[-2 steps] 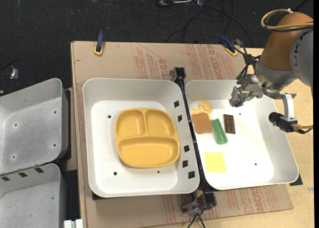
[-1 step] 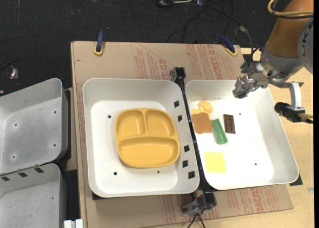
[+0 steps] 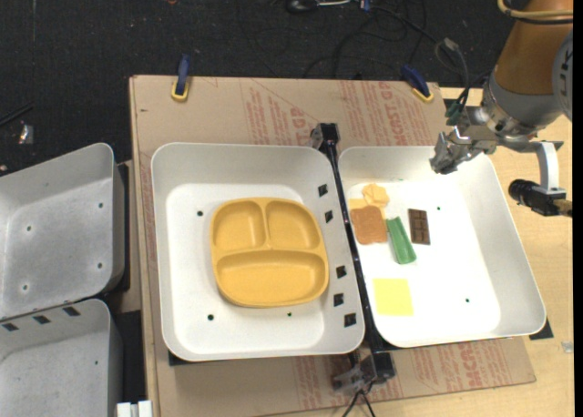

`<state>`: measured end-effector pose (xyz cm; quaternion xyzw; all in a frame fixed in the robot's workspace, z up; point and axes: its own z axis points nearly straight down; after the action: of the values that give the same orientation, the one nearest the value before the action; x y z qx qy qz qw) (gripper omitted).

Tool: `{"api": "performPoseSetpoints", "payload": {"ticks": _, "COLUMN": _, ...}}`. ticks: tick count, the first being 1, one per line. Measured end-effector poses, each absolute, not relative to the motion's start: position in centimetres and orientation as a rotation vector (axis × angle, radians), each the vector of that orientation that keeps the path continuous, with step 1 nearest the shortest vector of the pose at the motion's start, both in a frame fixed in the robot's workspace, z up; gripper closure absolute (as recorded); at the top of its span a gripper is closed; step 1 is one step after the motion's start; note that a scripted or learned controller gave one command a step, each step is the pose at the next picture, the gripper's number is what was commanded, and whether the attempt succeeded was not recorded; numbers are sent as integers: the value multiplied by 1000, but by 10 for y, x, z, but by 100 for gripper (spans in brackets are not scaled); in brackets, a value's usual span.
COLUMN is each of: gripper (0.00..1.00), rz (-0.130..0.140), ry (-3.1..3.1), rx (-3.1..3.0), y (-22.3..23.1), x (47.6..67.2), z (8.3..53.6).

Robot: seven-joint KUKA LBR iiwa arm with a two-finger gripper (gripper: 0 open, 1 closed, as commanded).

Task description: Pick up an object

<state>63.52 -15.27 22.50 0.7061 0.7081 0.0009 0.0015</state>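
Here the gripper (image 3: 444, 163) hangs over the right bin's (image 3: 510, 251) far rim; whether it's wide or narrow, I cannot tell. Below lie a brown slab (image 3: 369, 224), green stick (image 3: 401, 240), dark bar (image 3: 419, 225) and yellow square (image 3: 393, 296) (all loose).

Single arm (image 3: 533, 37) enters at the upper right, beyond the far right corner of the right bin (image 3: 510, 224). Orange band section sits outermost, grey wrist housing directly below it, nearer the bin. Wrist angled down and leftward toward the bin's far rim. Gripper (image 3: 444, 162) positioned over the far rim of the right bin, near its right corner, pointing down and to the left. Nothing visible between the fingers. A grey bracket projects from the wrist on the side away from the bin's centre, beyond its right wall.
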Motion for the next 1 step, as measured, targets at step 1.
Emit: {"api": "performPoseSetpoints", "payload": {"ticks": 1, "gripper": 100, "rz": 0, "ry": 2230, "rx": 2217, "y": -101, "x": 606, "z": 233}}
